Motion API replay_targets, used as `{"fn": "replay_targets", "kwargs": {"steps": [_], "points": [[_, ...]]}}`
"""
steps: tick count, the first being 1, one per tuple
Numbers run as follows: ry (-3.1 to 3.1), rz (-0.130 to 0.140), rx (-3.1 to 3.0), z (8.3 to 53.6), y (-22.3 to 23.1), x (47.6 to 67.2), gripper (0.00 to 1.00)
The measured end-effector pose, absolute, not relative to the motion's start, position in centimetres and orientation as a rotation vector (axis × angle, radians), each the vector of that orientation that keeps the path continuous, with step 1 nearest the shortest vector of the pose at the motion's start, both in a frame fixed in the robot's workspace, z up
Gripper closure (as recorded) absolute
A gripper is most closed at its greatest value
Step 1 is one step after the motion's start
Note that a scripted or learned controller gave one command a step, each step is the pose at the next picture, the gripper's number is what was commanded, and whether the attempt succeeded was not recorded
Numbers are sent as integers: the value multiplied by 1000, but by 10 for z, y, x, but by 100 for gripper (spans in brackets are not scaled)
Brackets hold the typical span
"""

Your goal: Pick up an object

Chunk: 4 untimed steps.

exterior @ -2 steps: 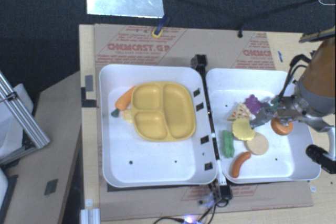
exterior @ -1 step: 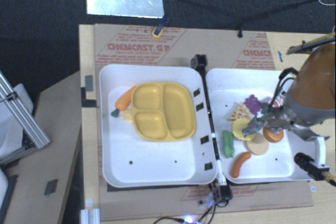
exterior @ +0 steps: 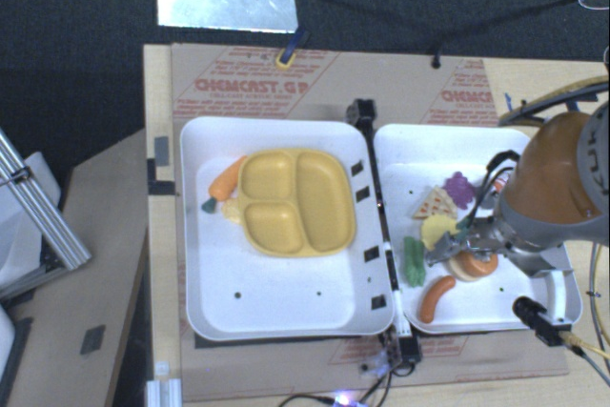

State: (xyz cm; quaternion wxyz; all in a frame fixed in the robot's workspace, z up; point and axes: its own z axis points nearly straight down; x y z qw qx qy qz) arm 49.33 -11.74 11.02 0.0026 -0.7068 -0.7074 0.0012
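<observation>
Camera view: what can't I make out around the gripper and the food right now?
- Gripper fingers: too small and dark against the toys to judge.
- Bun: partly covered by the arm's wrist.
- Arm: cut off by the right edge.
- Carrot: its lower side hides behind the yellow tray.

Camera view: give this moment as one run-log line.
arm: over right white bin | gripper: low among toy foods, by yellow round piece | orange toy carrot: left white bin, beside yellow divided plate
</observation>
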Motion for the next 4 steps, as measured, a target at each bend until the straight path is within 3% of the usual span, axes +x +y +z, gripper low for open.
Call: {"fn": "replay_targets", "kwargs": {"steps": [1,2,4], "points": [[-2241,-18,-2243,104,-122,502,0],[-2247,-18,-2251,114,-125,503,100],[-2231,-7,-2221,227,-117,502,100]]}}
